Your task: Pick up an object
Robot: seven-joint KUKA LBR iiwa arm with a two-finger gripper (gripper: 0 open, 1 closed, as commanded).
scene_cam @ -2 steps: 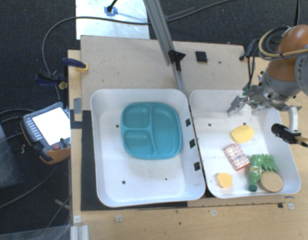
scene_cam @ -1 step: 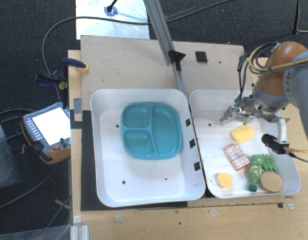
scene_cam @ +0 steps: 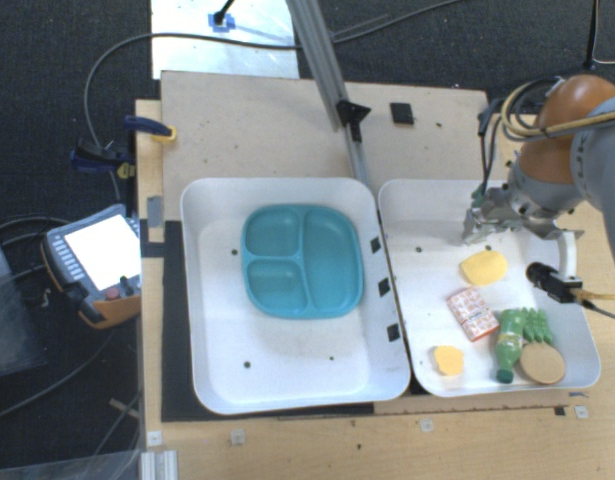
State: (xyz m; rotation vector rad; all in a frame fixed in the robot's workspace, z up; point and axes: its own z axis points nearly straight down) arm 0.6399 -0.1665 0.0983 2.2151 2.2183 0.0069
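1. A slanted overhead view shows a bench with two shallow white bins side by side. The left bin holds a teal divided plate; the right bin holds several small objects.

2. The grey arm reaches in from the right, its orange band above the wrist. The gripper hangs over the far part of the right bin, about midway across it.

3. Whether the claw is released or clenched cannot be told at this size; nothing is seen in its grip.

4. The nearest candidate is a yellow lumpy object, lying just near of the claw and a touch to the right. Its long axis runs roughly left to right.

5. Nearer the camera lie a red-and-white patterned block, a small yellow piece, a green bottle-like toy and a tan disc, crowded in the near right corner.

6. The move probably calls for a short shift toward the near side, then a descent onto the yellow lumpy object.

7. There is open bin floor on the left and far sides of that object. The patterned block sits close on its near side, and the bin's far wall stands a little beyond the claw.
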